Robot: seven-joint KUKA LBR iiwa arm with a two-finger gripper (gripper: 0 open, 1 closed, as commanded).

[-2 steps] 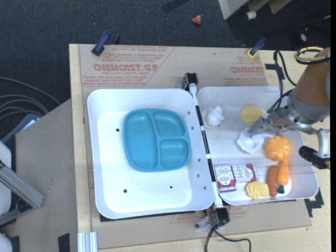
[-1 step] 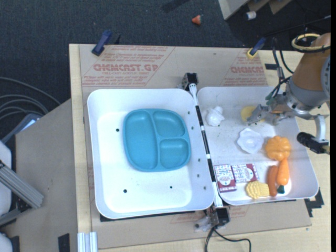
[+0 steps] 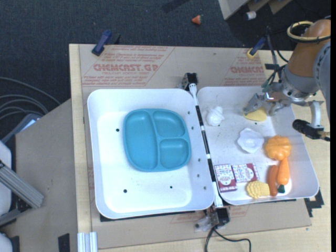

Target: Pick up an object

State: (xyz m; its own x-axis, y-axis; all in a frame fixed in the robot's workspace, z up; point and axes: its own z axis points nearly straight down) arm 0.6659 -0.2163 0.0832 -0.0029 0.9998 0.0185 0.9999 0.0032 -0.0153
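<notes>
Down low in the right bin point(image 3: 310, 185), near its far wall: the gripper point(image 3: 261, 105), reaching in from the right on the grey arm point(image 3: 304, 62) with the orange band. Directly under and just in front of the fingertips: a small pale yellow wedge point(image 3: 256, 115), seemingly touching the gripper's lower edge. Fingers spread a little on either side of the wedge, by the look of it, but too small and dark to tell whether clamped on it or merely resting above; no grasp to be claimed here. Not lifted in any case: wedge flat on the bin floor. Elsewhere in the right bin, all apart from the gripper: a crumpled white lump point(image 3: 214, 115) by the dividing wall, a pale translucent piece point(image 3: 250, 140) nearer the middle, an orange pepper-like toy point(image 3: 277, 147), a carrot point(image 3: 282, 172) beside it, a yellow corn cob point(image 3: 257, 189) and a printed red-and-white card point(image 3: 233, 175) toward the near wall. To the left of the right bin: the left bin point(image 3: 105, 193) with a blue divided tray point(image 3: 156, 139). Judged stage: approach done, closing and lifting yet to come.
</notes>
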